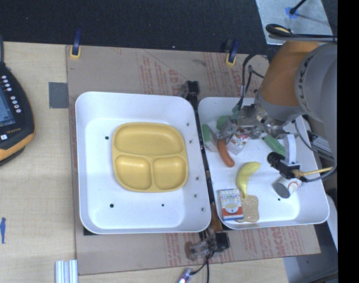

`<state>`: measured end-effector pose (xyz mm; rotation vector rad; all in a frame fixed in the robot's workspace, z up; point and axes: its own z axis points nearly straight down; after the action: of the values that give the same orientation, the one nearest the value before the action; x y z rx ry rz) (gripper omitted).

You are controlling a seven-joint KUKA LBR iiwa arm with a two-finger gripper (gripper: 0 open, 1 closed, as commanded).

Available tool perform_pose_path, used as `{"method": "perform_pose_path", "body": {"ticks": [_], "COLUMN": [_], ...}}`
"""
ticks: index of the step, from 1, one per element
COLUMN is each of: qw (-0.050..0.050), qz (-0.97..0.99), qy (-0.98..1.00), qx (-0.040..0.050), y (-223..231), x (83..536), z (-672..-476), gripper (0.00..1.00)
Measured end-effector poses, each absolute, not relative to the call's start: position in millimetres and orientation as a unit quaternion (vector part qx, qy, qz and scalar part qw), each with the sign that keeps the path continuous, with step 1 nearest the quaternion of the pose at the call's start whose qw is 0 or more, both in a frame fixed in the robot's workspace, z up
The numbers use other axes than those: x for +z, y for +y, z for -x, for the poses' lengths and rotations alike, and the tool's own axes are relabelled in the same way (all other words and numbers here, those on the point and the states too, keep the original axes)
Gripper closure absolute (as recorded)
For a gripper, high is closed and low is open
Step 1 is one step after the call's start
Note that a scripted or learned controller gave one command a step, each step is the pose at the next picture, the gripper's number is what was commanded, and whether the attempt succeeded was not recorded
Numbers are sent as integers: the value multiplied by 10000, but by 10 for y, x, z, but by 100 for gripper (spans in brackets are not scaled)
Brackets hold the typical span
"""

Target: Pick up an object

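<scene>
Cardboard covers the bench [43, 217]; the pincer [241, 128] hangs over clutter by the right bin's [312, 214] far-left corner, grip unreadable. Crowding could spoil its grasp.

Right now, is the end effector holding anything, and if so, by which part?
It cannot be told. The end effector is low in the right bin among small items, hiding any hold.

Wooden bench [32, 217]: brown board [138, 69] under two white bins [91, 158]; black-orange handset [8, 119], possibly pendant, at left
</scene>
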<state>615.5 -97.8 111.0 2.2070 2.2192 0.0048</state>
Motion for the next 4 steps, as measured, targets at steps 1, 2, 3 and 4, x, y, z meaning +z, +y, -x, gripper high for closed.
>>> {"method": "perform_pose_path", "body": {"ticks": [1,2,3,4], "qw": [82,71,-20,-34], "qz": [-7051,-7050,-7053,-7049], "qy": [7090,7091,7089,7092], "qx": [18,4,-18,-28], "y": [-1001,-1001,-936,-946], "x": [1238,1223,938,1040], "z": [-6171,-6160,-6565,-6561], "gripper": [100,0,0,100]}}
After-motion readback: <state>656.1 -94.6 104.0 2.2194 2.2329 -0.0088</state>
